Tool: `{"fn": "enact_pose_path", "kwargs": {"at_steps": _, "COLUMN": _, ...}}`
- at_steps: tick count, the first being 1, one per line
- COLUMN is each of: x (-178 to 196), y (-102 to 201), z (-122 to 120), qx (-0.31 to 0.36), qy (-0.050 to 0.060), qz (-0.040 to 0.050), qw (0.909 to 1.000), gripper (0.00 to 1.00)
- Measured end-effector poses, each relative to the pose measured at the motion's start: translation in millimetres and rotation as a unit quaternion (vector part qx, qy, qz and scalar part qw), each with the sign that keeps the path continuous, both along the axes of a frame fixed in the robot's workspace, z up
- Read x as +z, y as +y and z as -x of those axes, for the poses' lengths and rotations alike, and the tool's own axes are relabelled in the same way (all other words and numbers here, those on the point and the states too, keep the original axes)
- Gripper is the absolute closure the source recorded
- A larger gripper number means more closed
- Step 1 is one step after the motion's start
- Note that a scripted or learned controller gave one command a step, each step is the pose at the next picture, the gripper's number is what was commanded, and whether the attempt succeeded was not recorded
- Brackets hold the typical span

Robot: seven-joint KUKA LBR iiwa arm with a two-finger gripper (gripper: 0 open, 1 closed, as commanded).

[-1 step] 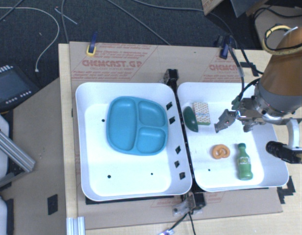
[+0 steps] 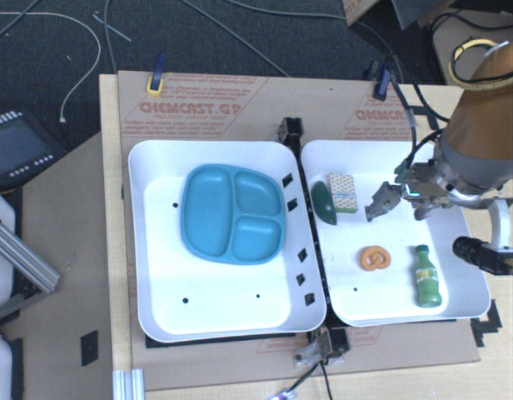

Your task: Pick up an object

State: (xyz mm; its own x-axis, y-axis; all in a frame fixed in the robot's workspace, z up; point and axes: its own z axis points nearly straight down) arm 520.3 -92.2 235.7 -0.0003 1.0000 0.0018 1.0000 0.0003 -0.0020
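Evidently no single object is named by the task, so four candidates are offered in the right bin (image 2: pixel 469 302). A green bottle (image 2: pixel 425 276) lies on its side near the bin's right wall; it is judged to be light, stiff and smooth, liable to roll, and best taken across the body, square to its long axis. An orange pretzel-like piece (image 2: pixel 374 259) lies flat near the bin's middle; it is judged to be light and low, perhaps hard to get under, and would be pinched across its outer edges. A dark green leaf-shaped item (image 2: pixel 324 202) lies against the bin's left wall, with a small patterned block (image 2: pixel 343 192) just beside it, perhaps touching; the block is judged to be the squarest hold, though the closeness of the two could cause both to be nudged. What these things are made of cannot be told.

The gripper (image 2: pixel 402 198) is seen above the right bin, to the right of the block and above the pretzel; its fingers are spread apart and nothing is seen between them.

In the left bin (image 2: pixel 148 248) a blue divided plate (image 2: pixel 233 213) is held, with three compartments, all bare. Both bins are carried on the desk (image 2: pixel 115 223).
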Motion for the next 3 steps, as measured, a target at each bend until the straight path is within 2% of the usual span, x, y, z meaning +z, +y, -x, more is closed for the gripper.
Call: {"fn": "enact_pose_path", "kwargs": {"at_steps": 3, "x": -144, "y": -8, "z": -16, "qx": -0.001, "qy": 0.002, "qz": -0.0002, "qw": 1.0, "gripper": 0.0}}
